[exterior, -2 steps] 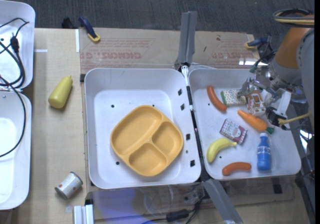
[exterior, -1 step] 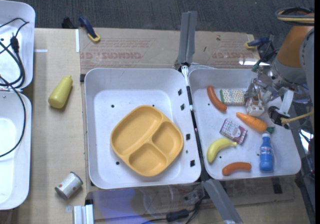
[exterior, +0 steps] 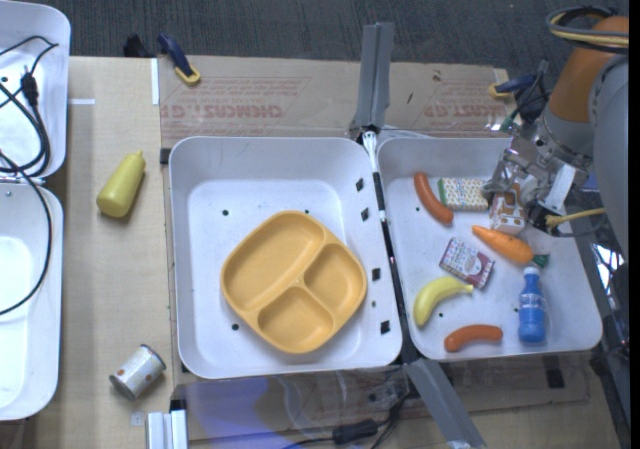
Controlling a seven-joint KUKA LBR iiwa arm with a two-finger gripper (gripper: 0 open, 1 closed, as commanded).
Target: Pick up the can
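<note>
The can (exterior: 137, 370) lies on its side at the lower left of the frame, outside both bins, beside the left bin (exterior: 190, 237). The gripper (exterior: 510, 199) hangs at the right, over the right bin (exterior: 575, 332), just above a carrot (exterior: 503, 244); how it is set cannot be told.

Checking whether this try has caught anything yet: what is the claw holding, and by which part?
It cannot be told. The claw sits over the right bin's far edge, beside the carrot. The can lies on the bench, outside both bins.
</note>
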